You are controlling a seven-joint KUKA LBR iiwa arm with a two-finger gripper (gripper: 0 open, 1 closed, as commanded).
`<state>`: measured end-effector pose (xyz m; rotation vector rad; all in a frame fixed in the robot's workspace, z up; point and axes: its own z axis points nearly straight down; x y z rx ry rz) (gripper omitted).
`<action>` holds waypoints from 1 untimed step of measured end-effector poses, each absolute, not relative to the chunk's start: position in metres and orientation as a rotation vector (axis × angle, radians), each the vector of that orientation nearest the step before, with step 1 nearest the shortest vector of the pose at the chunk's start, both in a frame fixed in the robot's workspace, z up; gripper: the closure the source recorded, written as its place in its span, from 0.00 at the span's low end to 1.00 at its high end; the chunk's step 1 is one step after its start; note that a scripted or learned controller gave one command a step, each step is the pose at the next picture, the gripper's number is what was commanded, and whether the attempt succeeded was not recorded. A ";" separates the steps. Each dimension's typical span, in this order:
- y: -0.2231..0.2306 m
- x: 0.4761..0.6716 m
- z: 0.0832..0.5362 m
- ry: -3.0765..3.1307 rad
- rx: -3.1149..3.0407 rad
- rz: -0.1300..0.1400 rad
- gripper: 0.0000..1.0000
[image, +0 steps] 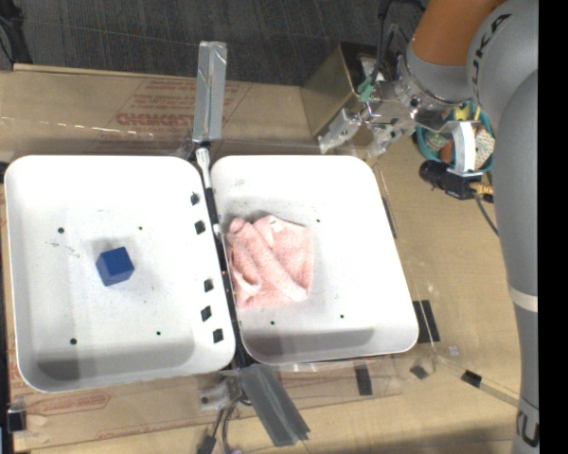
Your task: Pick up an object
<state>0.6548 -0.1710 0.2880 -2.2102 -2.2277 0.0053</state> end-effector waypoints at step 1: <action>-0.152 0.580 0.210 -2.146 -2.288 0.006 0.00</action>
